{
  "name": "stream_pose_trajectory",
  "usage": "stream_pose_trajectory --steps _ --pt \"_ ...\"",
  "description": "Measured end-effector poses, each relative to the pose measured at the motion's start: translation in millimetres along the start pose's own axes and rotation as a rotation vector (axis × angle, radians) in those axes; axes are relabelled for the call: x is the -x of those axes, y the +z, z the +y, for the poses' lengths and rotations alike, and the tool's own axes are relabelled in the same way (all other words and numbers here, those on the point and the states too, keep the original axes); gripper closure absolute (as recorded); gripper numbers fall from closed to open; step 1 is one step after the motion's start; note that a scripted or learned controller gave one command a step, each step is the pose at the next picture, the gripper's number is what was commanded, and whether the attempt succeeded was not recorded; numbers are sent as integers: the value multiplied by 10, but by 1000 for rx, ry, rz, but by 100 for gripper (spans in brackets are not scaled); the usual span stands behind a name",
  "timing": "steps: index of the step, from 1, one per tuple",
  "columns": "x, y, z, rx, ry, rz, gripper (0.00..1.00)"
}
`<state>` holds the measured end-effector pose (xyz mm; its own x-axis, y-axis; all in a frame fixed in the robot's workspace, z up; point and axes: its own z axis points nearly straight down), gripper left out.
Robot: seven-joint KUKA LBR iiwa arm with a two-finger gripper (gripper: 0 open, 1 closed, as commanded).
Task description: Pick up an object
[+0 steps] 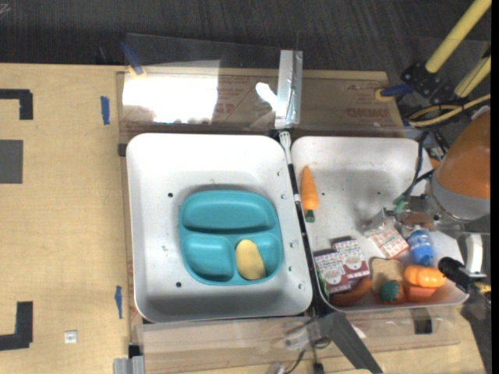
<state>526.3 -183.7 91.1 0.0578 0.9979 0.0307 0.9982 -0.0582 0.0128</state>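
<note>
I'm working over a wooden bench (62, 209) on dark carpet (234, 6), pincer (399, 210) hovering above the right bin's (351, 150) clutter (351, 265) near a blue bottle (420, 248) (can't tell if it's open or gripping), carrot (309, 190) lying by the inner wall, yellow lump (249, 259) sitting in the teal tray (226, 209) next door.

2 white bins (148, 209), clear panel (195, 92), blue tape (104, 110)

A dark grey carpeted floor (234, 6) runs along the far side. The pale wooden bench (62, 224) bears black tape corner marks (22, 104) and short strips of blue tape (104, 110). At its far edge sits a clear plastic sheet (234, 65) catching a bright white glare (168, 100), with brown cardboard (343, 100) just beside it.
</note>
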Motion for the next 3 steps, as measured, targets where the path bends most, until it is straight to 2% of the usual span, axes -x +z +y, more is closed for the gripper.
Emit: stream_pose_trajectory --steps 1,2,3 --pt "96 -97 -6 6 10 -16 100" --pt "-722 -130 939 -10 55 -28 100" --pt "-1490 -913 1355 -6 -99 -29 100"
